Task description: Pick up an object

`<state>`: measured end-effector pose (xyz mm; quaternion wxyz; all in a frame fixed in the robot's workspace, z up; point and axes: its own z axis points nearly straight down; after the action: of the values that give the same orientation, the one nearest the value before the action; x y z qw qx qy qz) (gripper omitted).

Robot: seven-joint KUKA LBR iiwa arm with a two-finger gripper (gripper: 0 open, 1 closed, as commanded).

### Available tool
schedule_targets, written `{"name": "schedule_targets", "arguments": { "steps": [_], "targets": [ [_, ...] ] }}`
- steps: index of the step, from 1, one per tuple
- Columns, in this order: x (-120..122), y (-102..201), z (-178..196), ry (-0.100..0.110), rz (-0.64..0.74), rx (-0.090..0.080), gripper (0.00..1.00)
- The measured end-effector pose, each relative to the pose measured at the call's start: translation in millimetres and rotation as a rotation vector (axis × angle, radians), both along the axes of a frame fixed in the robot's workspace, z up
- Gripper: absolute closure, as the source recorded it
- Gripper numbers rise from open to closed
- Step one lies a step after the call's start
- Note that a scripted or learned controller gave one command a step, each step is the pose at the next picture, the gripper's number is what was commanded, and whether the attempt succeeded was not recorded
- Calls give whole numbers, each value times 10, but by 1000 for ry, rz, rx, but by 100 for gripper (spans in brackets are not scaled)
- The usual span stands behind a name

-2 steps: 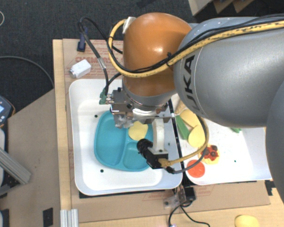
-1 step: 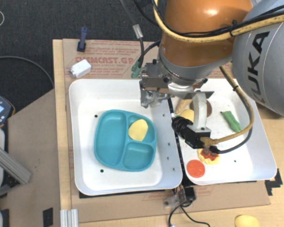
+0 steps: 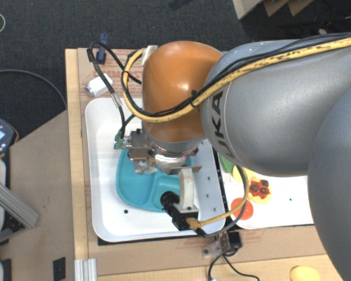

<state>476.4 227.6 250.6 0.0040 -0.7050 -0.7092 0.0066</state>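
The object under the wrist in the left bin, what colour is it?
Turquoise blue, a flat plastic-looking piece lying in the left bin, seen in the camera view.

This is a robotics lab or test cell. A large grey industrial arm [image 3: 281, 104] with an orange wrist band [image 3: 175, 89] and exposed yellow-black cabling [image 3: 222, 86] leans over a plywood counter [image 3: 76, 157] carrying shallow white bins [image 3: 99, 174]. Dark carpet [image 3: 41, 22] lies beyond the counter's far edge, loose cables trailing across it, and aluminium framing [image 3: 11, 204] stands off its left edge.
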Motion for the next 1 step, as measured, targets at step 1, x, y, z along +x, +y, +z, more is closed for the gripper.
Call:
{"name": "schedule_targets", "arguments": {
  "steps": [1],
  "targets": [
    [34,-34,2649,-35,-4,14,100]
  ]
}}
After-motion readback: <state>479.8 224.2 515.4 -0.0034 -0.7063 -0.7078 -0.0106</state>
